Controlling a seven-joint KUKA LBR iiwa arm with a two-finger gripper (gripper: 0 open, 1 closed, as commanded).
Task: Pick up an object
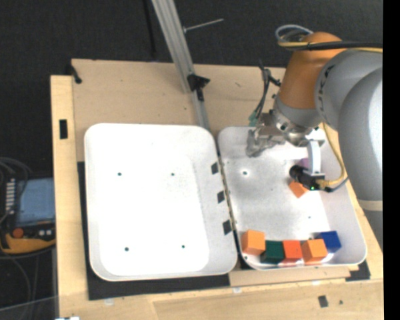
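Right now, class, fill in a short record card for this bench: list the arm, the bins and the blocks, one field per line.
arm: grey with orange band, reaching in from the right
gripper: over the far end of the right bin
left bin: white, shallow
row at right bin's near edge: orange block, green block, two more orange blocks, blue block
lone block: orange, by the arm's black fitting

place: robot lab, probably | signs: my plywood bench (140, 92) with two white bins (100, 199) | metal camera pole (177, 39) | loose cables and a controller box (30, 205) on dark floor
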